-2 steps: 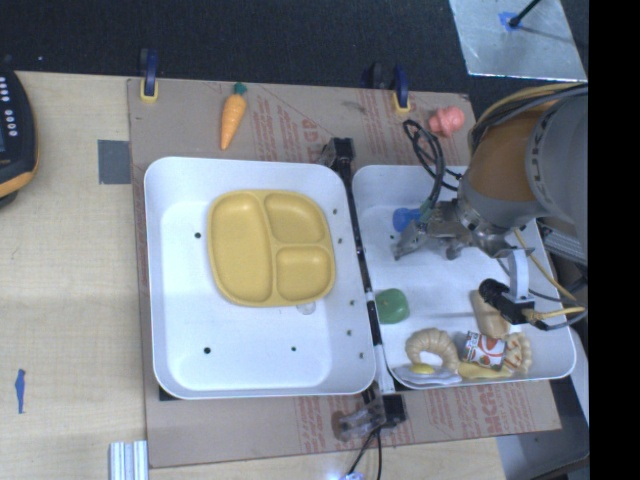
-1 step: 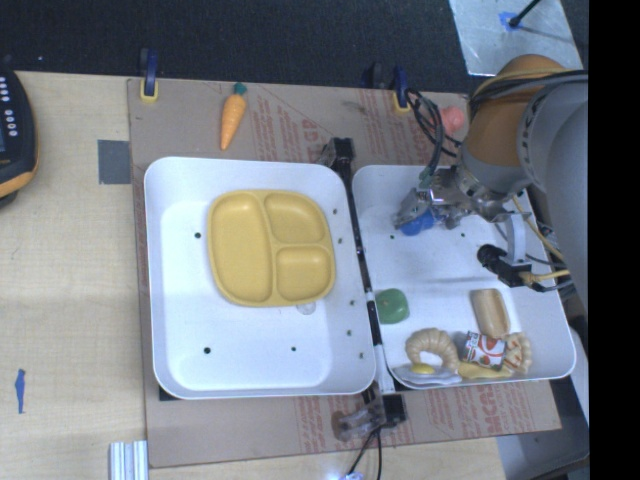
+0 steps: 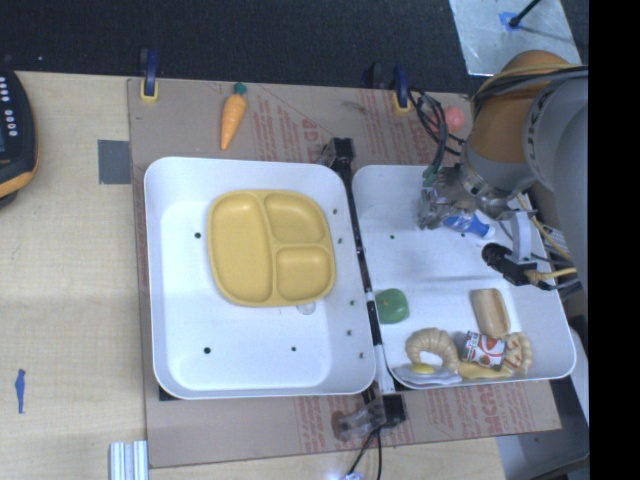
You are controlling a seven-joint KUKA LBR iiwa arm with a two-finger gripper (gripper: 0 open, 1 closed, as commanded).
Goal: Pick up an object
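Green object point(image 3: 391, 306) lies at right bin's point(image 3: 400, 193) left wall; croissant point(image 3: 432, 347), bread roll point(image 3: 490, 311) & packet point(image 3: 488, 349) sit in the bin's near-right corner. Gripper point(image 3: 437, 211) is over the bin's far part w/ a blue item point(image 3: 467, 224) just beside it; grip state can't be told. Yellow divided plate point(image 3: 270, 246) lies in the left bin point(image 3: 175, 298), carrot point(image 3: 232, 116) beyond it

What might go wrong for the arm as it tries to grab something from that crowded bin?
The tool sits over the upper part of the right bin, while the croissant, bread roll and other items are packed at the bottom edge. It may close on nothing. In that cluster, it could nudge neighbours or pinch two things at once.
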